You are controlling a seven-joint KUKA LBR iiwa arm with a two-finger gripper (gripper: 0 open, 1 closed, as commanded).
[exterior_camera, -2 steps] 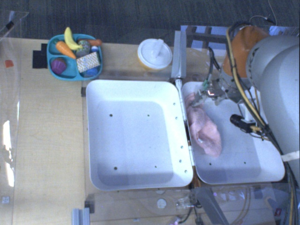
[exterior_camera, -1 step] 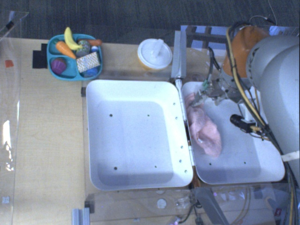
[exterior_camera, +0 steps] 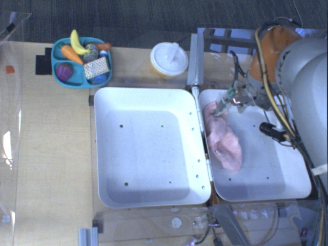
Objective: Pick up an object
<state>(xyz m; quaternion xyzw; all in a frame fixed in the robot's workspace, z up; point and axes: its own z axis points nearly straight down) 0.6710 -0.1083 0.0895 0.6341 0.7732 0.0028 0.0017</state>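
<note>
A pale wooden bench (exterior_camera: 46,152) sits below a strip of dark carpet (exterior_camera: 128,6) along the top. At far left a blue divided tray (exterior_camera: 65,81) holds a banana (exterior_camera: 77,42), a carrot (exterior_camera: 70,54) and other small toys. Right of it stands a white lidded cup (exterior_camera: 169,59). The left bin (exterior_camera: 148,147) comes next. In the right bin (exterior_camera: 266,173), a pink soft object (exterior_camera: 224,142) lies against the left wall. The gripper (exterior_camera: 225,105) hangs at its upper end; whether it grips cannot be told.

Fixed overhead cam, slanted, approx mid-range
</note>
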